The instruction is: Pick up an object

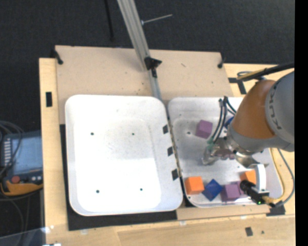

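Right bin (187,111), pincer (209,157) state unclear, purple block (204,128) near, orange block (195,184) below

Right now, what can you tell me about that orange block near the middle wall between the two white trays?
The orange block is a small cube, matte and plain in colour, looking like foam or painted wood. It sits flat on the floor of the right bin, in its near-left corner, close to the wall shared with the left bin. A blue block lies just to its right, seemingly touching it. The pincer hangs above and to the right, not touching it.
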`<state>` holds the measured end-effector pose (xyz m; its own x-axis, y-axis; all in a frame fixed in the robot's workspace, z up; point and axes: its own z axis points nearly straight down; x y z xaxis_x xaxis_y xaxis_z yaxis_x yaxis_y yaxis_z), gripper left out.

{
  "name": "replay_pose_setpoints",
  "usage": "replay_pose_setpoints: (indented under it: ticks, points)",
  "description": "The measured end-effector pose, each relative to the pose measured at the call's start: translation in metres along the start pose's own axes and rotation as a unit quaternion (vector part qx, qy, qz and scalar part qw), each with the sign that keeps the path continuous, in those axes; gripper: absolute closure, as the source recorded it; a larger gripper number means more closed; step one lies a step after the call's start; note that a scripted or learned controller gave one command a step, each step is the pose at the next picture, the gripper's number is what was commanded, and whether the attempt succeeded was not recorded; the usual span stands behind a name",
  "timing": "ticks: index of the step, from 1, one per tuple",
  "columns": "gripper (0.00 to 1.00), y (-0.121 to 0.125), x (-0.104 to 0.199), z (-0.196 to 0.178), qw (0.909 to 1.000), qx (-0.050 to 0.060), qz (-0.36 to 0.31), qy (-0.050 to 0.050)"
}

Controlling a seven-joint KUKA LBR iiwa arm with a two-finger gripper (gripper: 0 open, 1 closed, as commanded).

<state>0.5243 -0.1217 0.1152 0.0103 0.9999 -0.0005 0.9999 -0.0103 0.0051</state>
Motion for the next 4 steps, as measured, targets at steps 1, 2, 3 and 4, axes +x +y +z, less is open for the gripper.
replay_pose_setpoints:
  ticks: [1,2,3,4]
  points:
    - [1.00,-0.003,-0.003,-0.044,1.0000,0.000,-0.001,0.000]
    - [1.00,-0.006,-0.012,-0.094,1.0000,-0.001,0.000,-0.001]
    - [1.00,-0.002,-0.013,-0.158,1.0000,-0.002,-0.007,-0.001]
    - [1.00,-0.001,-0.014,-0.184,1.0000,0.000,-0.008,0.000]
